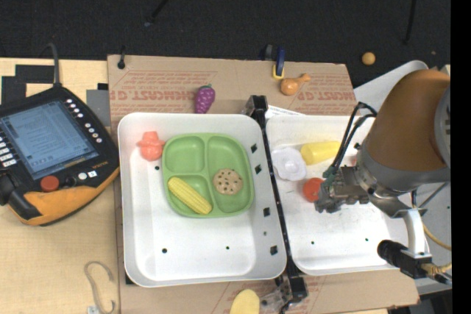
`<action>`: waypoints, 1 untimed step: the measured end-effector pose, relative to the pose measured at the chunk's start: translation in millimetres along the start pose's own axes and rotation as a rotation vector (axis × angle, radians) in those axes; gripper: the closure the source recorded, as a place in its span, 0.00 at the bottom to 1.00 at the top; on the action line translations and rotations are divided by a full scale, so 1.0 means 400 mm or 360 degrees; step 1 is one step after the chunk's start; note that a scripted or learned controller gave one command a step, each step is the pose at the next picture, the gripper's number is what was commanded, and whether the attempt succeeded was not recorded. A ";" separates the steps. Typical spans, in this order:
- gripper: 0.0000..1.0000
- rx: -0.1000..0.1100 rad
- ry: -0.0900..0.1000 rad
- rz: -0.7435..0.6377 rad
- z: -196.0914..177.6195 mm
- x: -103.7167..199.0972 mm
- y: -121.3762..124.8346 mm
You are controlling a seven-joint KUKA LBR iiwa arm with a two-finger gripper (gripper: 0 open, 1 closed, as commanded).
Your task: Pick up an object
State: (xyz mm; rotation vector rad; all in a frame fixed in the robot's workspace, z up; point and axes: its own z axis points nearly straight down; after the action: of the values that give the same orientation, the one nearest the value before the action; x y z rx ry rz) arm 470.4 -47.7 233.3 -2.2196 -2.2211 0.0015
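Landmark: the green divided plate [207,174], sitting in the left bin [147,246]; every place below is given from it.

Far left of the plate: a teach pendant [51,151] is lying on the bench outside both bins, apparently parked out of the arm's way.

Just left of the plate: a pink toy [150,145] is resting on the bin floor, touching or nearly touching the plate's rim.

On the plate: a corn cob [189,195] is lying in the lower-left compartment and a cookie [228,182] in the right one; both are sitting well apart from the arm.

Behind the plate: a purple grape bunch [204,97] is lying on the cardboard outside the bins.

Right of the plate, across the divider: a white cup-like piece [288,162] and a yellow block [320,151] are lying in the right bin [338,254].

Task's thing, by judgement: a red object [313,189], right of the plate and just below the white piece, is sitting at the gripper's tip.

Gripper [329,200]: it is hovering low in the right bin, right beside the red object. Fingers: dark and crowded; cannot tell whether they are apart, together, or holding anything.

Arm: it is reaching in from the far right, the orange band [408,114] tilting over the bin, presumably to bring the tool down near-vertical.

Stage, by judgement: approaching or attempting the grasp; lift not yet evident.
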 end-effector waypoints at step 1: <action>1.00 0.0002 -0.0001 0.0003 0.028 0.022 0.029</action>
State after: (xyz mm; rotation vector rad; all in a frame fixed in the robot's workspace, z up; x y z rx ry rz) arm 482.1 -38.8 222.1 -2.2216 -2.2185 0.0031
